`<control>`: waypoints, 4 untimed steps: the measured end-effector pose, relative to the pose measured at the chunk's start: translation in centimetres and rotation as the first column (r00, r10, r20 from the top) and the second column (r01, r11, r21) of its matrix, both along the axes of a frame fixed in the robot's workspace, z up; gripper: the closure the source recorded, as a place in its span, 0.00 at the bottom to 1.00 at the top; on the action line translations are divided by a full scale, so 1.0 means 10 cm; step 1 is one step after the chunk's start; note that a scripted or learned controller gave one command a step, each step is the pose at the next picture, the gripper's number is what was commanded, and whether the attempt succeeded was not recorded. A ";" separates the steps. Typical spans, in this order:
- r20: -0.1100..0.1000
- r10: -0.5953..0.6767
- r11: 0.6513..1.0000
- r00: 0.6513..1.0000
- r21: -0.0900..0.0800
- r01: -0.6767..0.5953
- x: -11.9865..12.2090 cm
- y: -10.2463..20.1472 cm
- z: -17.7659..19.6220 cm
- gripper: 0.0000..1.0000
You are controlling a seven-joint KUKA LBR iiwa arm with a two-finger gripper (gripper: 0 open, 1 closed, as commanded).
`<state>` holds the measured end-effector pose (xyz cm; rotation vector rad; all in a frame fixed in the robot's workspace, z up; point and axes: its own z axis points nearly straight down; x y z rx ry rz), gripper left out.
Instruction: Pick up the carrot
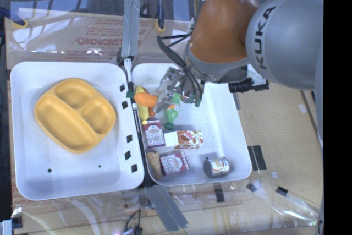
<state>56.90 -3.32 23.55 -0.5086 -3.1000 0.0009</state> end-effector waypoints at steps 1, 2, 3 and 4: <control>0.004 -0.361 0.933 0.933 0.000 0.361 -0.32 0.32 1.72 1.00; 0.003 0.162 0.987 0.987 -0.002 -0.162 -0.37 -0.54 1.94 1.00; 0.002 0.271 0.963 0.963 -0.001 -0.271 0.07 -1.50 2.07 1.00; 0.003 0.513 0.858 0.858 -0.003 -0.513 0.43 -1.76 2.08 1.00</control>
